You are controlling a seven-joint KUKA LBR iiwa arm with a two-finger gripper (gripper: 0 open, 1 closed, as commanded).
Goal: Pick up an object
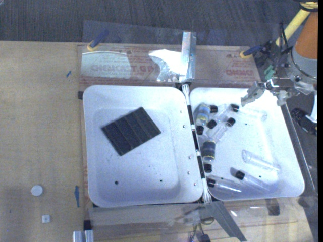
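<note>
A: Target? 
B: Vials (217, 127), clear with black caps, scattered in the right bin (292, 183), mostly near the divider. Dark pad (131, 130) lies flat in the left bin (96, 185). 
A: Gripper? 
B: Gripper (252, 94) hangs over the right bin's far edge, nothing visibly between its fingers; can't tell how open. Probably lining up for the vials.

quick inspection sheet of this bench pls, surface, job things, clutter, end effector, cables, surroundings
surface: tan bench bearing left bin and right bin, side by side
job things: dark slatted pad in left bin; clear vials with black caps in right bin
clutter: small white disc on bench
end effector: end effector over right bin's far edge
cables: yellow cable by arm
surroundings: clear panel behind bins
</note>
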